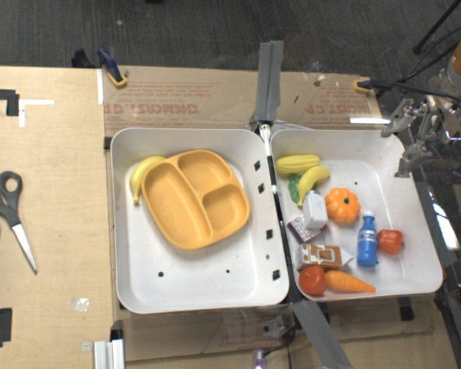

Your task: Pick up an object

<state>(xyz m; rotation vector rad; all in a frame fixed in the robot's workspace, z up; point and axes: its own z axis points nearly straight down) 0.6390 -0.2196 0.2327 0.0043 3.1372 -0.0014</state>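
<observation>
1. Camera view, background: dark grey carpet runs across the top; below it a pale wooden bench (46,206) carries a sheet of brown cardboard (184,102) on which two shallow white bins stand side by side.
2. Bench, left part: grey-handled scissors (11,214) lie well apart from the bins, blades pointing toward the lower right.
3. Left bin (138,283): an orange divided plate (194,198) with three compartments lies tilted in the upper half; a yellow banana (142,174) curves along its upper-left rim, touching it.
4. Right bin (403,279): the candidate objects are clustered here. A yellow corn cob (297,163) lies at the top left, with a second banana (313,180) and a green piece (294,188) just below it.
5. Right bin, centre: a small orange pumpkin (343,205) sits just right of a white carton (315,210); a dark wrapped packet (300,228) lies below the carton.
6. Right bin, lower part: a blue bottle (366,242) with a white cap lies beside a red-orange pepper (389,241). A brown-and-white box (323,255) rests above a red tomato (312,280) and an orange carrot (349,283).
7. Arm: the gripper (411,141) hangs over the upper right corner of the right bin, apart from every object; whether it is wide or narrow cannot be told, and nothing is seen in it.
</observation>
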